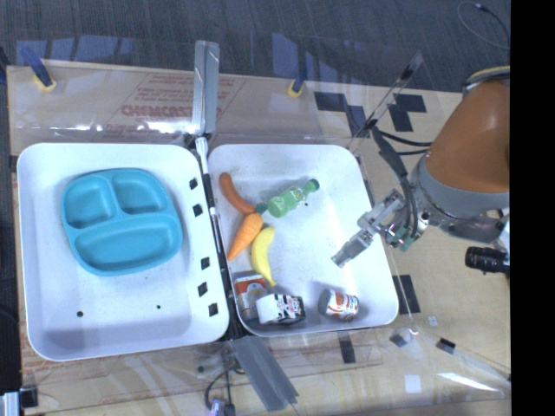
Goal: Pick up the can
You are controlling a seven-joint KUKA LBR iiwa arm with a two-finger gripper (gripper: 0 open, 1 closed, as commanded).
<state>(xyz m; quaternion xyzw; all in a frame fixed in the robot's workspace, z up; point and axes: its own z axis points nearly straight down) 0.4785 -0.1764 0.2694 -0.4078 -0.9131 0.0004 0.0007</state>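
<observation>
A small can (340,303) with an orange and white label lies on its side near the front right corner of the right bin (364,180). My gripper (350,250) hangs over the right side of that bin, pointing down and left. It is above and behind the can, a short way apart from it. Nothing shows in its grasp. The grey arm with its orange band (473,146) reaches in from the right.
The right bin also holds a green bottle (290,199), a brown sausage (234,193), a carrot (244,233), a banana (262,253), a red and white packet (247,286) and a black and white container (279,308). A blue divided plate (121,217) lies in the left bin (52,319).
</observation>
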